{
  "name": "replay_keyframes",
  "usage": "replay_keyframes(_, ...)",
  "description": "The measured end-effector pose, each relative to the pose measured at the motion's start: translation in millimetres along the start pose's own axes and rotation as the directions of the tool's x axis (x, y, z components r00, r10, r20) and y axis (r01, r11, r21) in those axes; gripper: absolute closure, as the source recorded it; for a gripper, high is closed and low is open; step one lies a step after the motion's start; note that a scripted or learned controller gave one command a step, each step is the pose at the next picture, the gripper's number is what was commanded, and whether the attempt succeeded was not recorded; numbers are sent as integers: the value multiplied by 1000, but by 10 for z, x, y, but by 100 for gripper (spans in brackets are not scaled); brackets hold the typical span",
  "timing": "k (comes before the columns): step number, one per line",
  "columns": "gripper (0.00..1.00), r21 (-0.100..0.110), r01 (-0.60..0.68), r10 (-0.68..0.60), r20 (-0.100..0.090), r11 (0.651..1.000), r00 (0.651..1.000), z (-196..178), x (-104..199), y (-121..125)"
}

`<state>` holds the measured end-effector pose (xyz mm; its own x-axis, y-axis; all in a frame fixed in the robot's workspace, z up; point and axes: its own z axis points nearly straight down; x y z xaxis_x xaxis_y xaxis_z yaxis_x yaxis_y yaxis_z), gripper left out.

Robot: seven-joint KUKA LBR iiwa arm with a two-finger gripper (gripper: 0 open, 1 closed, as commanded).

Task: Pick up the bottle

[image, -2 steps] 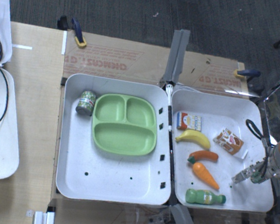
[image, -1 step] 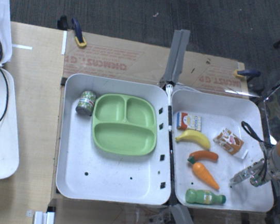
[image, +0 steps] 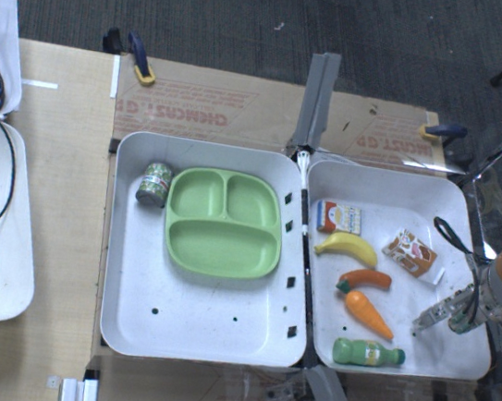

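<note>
Green and lying on its side, the bottle (image: 368, 354) rests at the front of the right bin (image: 451, 365), just below the carrot (image: 370, 314). We see the hand (image: 440, 316) low at the right side of this bin, near the bottle but not touching it. We cannot tell how its grip is set. We think the pick-up is not done: reaching, grabbing and lifting are all left
</note>
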<state>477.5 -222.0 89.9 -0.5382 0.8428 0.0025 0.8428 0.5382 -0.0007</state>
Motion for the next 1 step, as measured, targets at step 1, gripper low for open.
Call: replay_keyframes(1, 100, 0, 4, -4, 0, 1000, 1000, 0, -1, 0)
